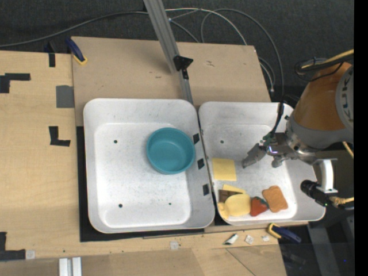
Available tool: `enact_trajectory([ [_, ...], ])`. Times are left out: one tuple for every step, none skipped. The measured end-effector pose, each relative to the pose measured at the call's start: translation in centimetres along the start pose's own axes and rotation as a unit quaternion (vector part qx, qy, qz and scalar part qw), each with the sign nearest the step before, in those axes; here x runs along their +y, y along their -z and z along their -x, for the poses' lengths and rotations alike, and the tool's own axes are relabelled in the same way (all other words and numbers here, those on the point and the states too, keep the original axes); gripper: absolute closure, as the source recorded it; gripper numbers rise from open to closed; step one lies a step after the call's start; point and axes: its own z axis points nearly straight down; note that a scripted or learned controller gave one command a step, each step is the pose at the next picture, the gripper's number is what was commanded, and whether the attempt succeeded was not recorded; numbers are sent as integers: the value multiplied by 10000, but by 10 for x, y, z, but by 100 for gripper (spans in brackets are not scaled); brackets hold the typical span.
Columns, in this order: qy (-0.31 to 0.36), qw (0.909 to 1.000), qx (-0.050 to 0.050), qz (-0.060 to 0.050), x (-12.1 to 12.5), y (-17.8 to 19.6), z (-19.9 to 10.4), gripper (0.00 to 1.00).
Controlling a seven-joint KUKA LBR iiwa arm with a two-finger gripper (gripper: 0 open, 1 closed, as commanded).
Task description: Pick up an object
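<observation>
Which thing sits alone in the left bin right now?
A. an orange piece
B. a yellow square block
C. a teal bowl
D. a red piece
C: the teal bowl is the sole item in the left bin, while the yellow square block, orange piece and red piece all lie in the right bin.

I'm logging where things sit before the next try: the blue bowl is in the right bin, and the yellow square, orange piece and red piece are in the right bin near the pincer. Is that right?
Not quite. The blue bowl sits in the left bin, not the right one. The camera view shows it alone there. The rest stands: the yellow square, orange piece and red piece are in the right bin, near the pincer.
</observation>
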Motion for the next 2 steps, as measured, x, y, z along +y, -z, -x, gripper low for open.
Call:
enact_trajectory([
  [-3,10000,-1,3,-7,-58,7,0],
  [7,10000,1,22,-6,-45,6,100],
])
